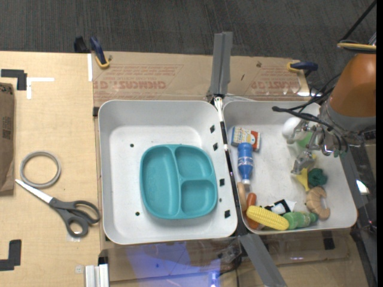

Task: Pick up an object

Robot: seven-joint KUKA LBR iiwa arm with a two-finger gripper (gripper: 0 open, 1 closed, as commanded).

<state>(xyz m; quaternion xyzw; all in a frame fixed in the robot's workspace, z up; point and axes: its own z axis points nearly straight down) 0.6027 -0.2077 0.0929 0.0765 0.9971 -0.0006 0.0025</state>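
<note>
My gripper (303,160) hangs over the right part of the right bin (272,119), below the arm's orange band (358,84). Directly under and just in front of it lies a yellow and green toy (312,177). A tan object (317,201) lies nearer the front right corner. Along the front wall rest a corn cob (267,217) and a green piece (302,220). On the bin's left side lie a blue bottle (245,161), a small red and white box (246,137) and an orange sausage-like piece (242,194).
The left bin (114,160) holds a teal divided plate (178,181). On the bench to the left lie scissors (63,208) and a tape ring (40,168). A grey divider post (221,64) stands behind the bins.
</note>
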